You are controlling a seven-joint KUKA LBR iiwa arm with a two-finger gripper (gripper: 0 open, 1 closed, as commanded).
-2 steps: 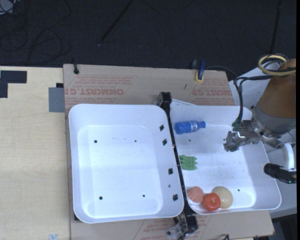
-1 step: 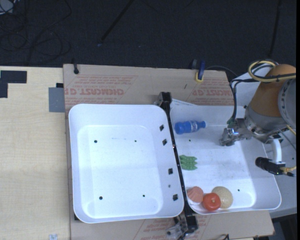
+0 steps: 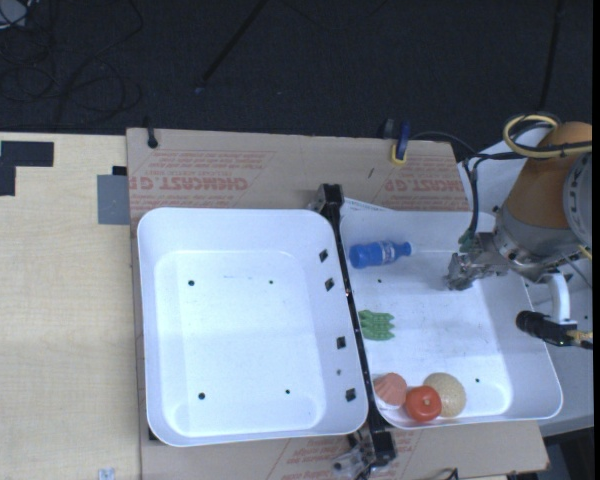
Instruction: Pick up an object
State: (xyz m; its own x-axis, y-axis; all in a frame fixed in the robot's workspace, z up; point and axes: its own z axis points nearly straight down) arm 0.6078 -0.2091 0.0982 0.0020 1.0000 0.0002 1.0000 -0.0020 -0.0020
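The gripper (image 3: 463, 271) hangs low at the right bin's (image 3: 525, 393) far right side; its state I cannot tell, the view being too small; the blue bottle (image 3: 379, 254) lies nearest, to its left, long axis pointing roughly toward it.

Two bins (image 3: 160, 238); one bottle (image 3: 379, 254); four small items (image 3: 421, 402).

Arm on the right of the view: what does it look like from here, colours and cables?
The arm is grey with an orange band above the wrist. A yellow cable loops at its top. The gripper is small, dark grey metal.
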